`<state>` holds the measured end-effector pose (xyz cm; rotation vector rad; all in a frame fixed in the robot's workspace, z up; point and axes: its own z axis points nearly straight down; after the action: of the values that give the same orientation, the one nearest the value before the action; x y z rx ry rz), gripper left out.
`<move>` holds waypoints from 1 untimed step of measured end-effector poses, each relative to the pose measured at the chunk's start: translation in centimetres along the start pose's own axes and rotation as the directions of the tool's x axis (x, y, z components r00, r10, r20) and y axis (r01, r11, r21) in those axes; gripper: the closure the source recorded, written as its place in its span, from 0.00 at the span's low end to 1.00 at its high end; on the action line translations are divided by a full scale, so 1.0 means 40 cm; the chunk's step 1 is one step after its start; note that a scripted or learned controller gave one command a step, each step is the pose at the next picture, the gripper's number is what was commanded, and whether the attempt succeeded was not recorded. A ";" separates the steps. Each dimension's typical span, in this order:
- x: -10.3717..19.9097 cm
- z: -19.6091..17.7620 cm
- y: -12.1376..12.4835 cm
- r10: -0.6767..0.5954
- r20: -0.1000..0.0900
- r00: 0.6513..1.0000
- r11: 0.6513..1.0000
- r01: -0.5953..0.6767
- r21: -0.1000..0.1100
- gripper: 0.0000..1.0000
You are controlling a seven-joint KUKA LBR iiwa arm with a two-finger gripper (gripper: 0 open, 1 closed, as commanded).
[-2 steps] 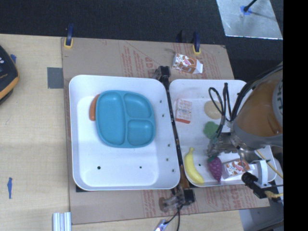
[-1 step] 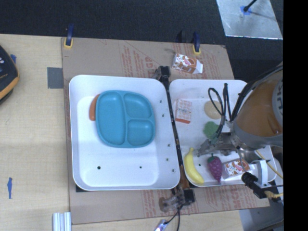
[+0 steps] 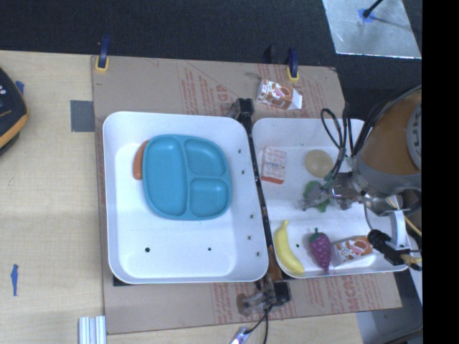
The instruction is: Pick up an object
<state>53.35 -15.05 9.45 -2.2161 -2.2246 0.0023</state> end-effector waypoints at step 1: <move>0.049 0.006 0.063 -0.001 0.000 1.000 1.000 0.001 0.000 0.00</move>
<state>55.87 -13.09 9.19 -2.2149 -2.2261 0.0022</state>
